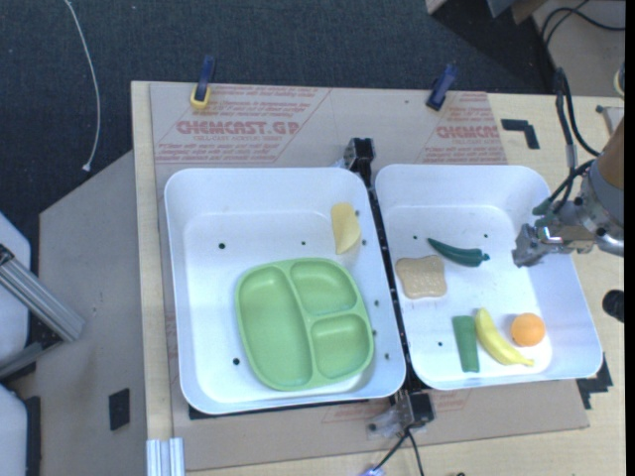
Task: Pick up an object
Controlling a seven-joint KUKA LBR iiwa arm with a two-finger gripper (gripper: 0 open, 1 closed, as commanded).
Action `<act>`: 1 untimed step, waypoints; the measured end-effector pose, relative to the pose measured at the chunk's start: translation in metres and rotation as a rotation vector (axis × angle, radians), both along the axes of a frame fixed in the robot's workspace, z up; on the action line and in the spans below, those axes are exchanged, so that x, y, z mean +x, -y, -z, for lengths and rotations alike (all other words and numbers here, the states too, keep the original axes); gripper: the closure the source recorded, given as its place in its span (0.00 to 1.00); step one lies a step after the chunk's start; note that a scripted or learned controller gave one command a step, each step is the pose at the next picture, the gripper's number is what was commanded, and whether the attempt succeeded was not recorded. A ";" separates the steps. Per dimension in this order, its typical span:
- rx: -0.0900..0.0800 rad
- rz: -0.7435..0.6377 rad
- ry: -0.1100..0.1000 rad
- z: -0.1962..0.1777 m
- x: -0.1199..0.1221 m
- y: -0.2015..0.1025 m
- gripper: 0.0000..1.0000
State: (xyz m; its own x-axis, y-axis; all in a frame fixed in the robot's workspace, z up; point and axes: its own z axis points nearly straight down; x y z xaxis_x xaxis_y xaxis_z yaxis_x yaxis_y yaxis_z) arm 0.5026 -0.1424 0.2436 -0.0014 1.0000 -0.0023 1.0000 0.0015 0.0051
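The right bin (466, 191) holds a dark green pepper (458, 253), a tan slice of bread (422, 278), a green stick (465, 343), a banana (499, 338) and an orange (528, 329). My gripper (534, 243) hangs over the bin's right side, just right of the pepper's tip and above the orange. It is small and partly in shadow. In the left bin (198, 206) lie a green divided plate (298, 320) and a pale yellow wedge (345, 228).
The two bins sit side by side on a cardboard sheet (288, 117) held by a yellow clamp (201, 87) and a blue clamp (441, 87). A black clip (359, 153) joins the bins at the back. Cables (571, 117) hang at the far right.
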 end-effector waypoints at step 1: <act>0.004 -0.003 -0.007 0.011 0.005 -0.049 1.00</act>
